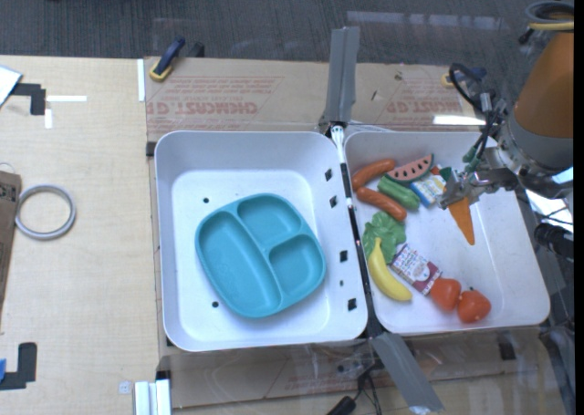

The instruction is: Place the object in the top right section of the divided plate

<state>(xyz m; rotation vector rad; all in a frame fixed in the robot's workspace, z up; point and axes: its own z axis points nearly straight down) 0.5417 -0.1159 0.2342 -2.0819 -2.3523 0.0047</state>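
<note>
white plastic first: two shallow bins side by side, the left bin (pixel 182 313) at nine o'clock, the right bin (pixel 520 308) at three. the teal divided plate (pixel 260 254) lies flat in the left one, all three sections bare, its top right section toward the plate's one o'clock. the grey arm (pixel 547 103) leans in from three o'clock over the toy food. banana (pixel 387 276), hot dogs, watermelon slice, tomatoes lie jumbled. now the gripper (pixel 461 192): the orange carrot (pixel 464 220) hangs point-down just under it, looking pinched at its broad end, fingers seemingly closed on it. likely a lift ahead of the carry across to nine o'clock.
</note>
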